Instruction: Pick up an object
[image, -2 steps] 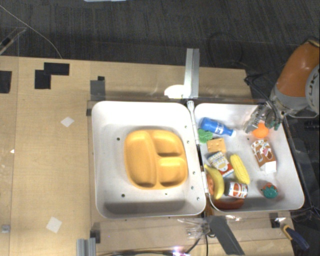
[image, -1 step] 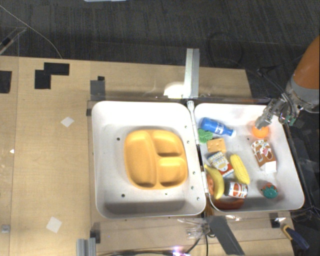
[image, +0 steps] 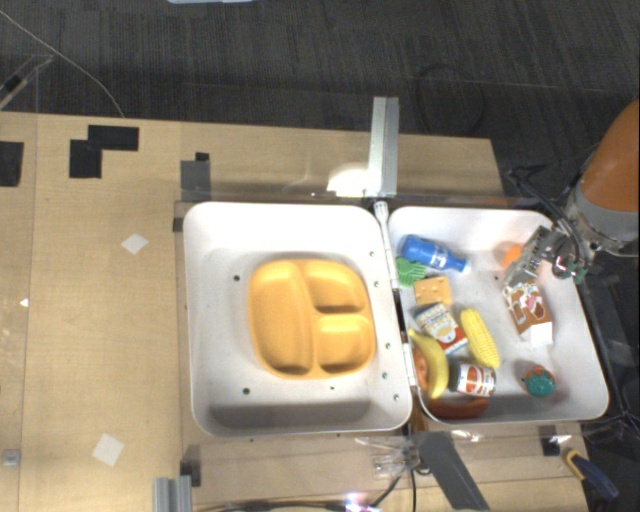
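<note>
On the bench (image: 90, 330), the right bin (image: 585, 395) holds the clutter. The pincer (image: 535, 255) hovers at its upper right; I cannot tell its state. The snack packet (image: 527, 307) lies just below it, long axis running down-right.

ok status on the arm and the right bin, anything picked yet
Gripper low over right bin, upper right corner, nothing seen held. Nearest: brown packet, orange piece. Yellow tray sits in left bin.
</note>
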